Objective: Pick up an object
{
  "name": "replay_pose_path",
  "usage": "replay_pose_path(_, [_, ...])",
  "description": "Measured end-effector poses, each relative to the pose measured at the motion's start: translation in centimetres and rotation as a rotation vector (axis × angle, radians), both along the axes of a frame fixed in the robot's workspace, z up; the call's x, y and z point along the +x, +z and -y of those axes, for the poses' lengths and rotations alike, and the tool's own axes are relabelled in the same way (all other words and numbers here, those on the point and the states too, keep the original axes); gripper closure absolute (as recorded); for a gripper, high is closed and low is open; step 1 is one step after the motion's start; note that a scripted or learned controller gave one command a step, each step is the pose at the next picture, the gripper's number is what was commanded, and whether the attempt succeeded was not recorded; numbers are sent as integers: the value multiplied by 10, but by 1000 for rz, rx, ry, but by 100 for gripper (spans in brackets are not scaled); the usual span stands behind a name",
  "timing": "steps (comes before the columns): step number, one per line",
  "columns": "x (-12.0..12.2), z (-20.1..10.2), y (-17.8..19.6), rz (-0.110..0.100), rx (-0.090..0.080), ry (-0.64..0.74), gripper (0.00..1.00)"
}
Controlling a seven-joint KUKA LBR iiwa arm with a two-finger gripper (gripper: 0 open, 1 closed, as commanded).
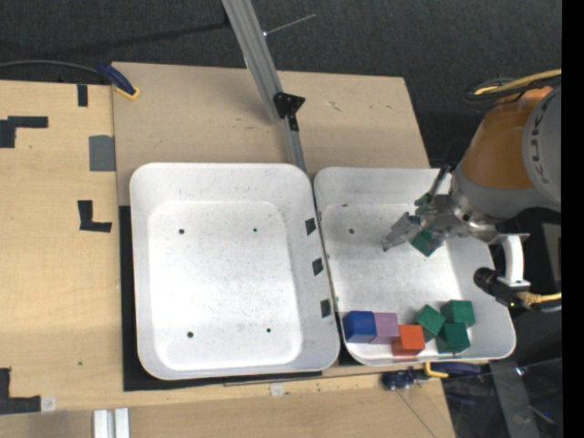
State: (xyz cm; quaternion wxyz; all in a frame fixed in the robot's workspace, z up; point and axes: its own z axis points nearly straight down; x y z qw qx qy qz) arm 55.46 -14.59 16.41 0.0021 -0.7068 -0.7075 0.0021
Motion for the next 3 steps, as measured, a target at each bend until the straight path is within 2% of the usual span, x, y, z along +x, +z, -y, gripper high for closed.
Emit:
replay_pose_path(1, [2, 0, -64, -2, 1, 0, 0])
replay_pose_path(2, [1, -1, -73, 2, 0, 0, 0])
replay_pose_path(3, [1, -2, -63, 2, 1, 2, 100])
